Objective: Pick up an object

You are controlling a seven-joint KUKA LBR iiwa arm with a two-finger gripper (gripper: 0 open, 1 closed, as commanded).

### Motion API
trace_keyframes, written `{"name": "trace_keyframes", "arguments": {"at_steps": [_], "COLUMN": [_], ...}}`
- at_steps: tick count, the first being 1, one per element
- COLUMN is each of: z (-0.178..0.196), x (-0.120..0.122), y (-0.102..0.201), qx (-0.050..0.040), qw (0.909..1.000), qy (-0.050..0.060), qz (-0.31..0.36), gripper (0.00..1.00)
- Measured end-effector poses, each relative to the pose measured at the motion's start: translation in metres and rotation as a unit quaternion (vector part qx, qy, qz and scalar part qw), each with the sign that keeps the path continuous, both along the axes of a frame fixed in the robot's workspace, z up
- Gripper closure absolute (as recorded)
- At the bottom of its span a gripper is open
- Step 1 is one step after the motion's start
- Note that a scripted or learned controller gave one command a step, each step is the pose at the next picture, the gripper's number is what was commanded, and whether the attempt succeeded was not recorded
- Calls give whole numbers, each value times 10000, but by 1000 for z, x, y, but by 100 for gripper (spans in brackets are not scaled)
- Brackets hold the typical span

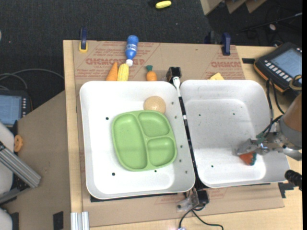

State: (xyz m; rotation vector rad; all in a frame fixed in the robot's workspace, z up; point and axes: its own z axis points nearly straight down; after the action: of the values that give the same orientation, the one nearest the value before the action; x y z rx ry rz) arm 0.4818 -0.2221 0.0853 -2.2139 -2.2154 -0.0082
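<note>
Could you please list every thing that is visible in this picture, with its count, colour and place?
bins: 2, white, side by side on the bench
divided plate: 1, green, left bin
round object: 1, beige, left bin, at the plate's far edge
small object: 1, red-orange, right bin, at the claw
toy corn: 1, yellow, behind left bin
toy carrots: 2, orange, behind left bin
bottle: 1, blue and white, behind left bin
yellow object: 1, on the dark floor
claw: 1, grey, low over right bin

The bench bears 2 white bins side by side, toys behind them.
</note>
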Motion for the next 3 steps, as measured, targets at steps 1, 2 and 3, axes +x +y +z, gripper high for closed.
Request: {"name": "trace_keyframes", "arguments": {"at_steps": [1, 2, 3], "z": [10, 54, 35], "x": [2, 40, 128], "y": [-1, 50, 108], "qx": [-47, -63, -51], "qw": [10000, 10000, 10000], "qy": [-21, -49, -49], "qz": [-1, 27, 39], "gripper": [100, 100, 100]}}
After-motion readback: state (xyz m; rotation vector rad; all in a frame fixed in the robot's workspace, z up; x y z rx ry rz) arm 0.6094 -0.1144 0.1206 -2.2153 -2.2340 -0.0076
